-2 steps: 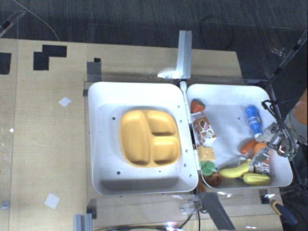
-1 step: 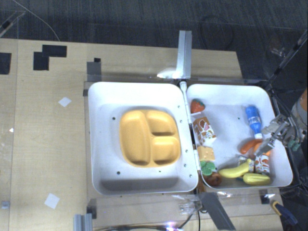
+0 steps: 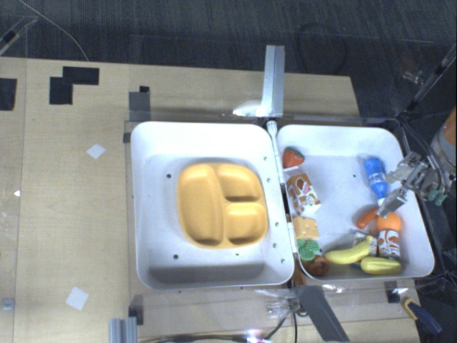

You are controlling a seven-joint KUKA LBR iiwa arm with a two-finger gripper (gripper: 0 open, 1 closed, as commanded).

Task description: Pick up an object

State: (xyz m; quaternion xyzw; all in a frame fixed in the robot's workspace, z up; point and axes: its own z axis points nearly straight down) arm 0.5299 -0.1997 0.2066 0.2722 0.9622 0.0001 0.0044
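Gripper [image 3: 397,195], fingers spread, hangs over the right bin [image 3: 335,145]; blue bottle [image 3: 375,176] lies just beside, orange carrot [image 3: 368,218] just below. A straight drop centred on one should grip best.

A pale wooden bench [image 3: 64,213] carries two shallow white bins side by side: left bin [image 3: 150,213], right bin [image 3: 335,145].

— Where are we looking from?
— We look down at a slant from above the bench [image 3: 64,213], fairly high; both white bins [image 3: 146,263] sit centre and right of frame.
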